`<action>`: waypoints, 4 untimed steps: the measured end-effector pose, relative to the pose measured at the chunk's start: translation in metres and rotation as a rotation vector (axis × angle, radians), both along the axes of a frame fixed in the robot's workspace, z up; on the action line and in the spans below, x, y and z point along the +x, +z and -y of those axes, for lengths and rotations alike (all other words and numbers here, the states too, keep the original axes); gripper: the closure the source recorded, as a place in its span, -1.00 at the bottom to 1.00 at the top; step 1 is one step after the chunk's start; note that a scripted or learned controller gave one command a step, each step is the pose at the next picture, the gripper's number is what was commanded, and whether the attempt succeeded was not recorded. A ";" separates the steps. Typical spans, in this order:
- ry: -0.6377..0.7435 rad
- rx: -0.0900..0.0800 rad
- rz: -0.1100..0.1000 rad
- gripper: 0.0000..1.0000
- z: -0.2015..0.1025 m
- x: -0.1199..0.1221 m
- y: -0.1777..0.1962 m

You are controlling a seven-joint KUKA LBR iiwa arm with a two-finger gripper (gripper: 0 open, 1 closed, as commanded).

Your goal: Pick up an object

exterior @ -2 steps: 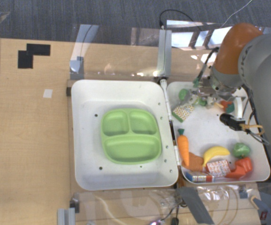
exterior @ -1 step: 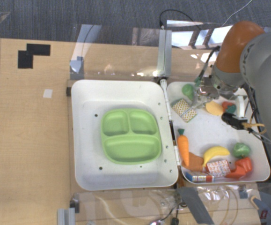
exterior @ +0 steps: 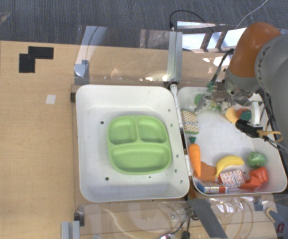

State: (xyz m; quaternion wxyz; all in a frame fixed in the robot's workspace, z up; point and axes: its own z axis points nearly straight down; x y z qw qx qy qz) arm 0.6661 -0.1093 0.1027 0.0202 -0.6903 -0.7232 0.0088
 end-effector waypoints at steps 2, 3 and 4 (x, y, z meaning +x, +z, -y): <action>0.209 0.017 -0.003 -1.00 0.079 -0.003 -0.013; 0.106 -0.018 0.009 -1.00 0.022 -0.004 -0.016; -0.043 -0.015 0.023 -1.00 0.072 -0.001 0.010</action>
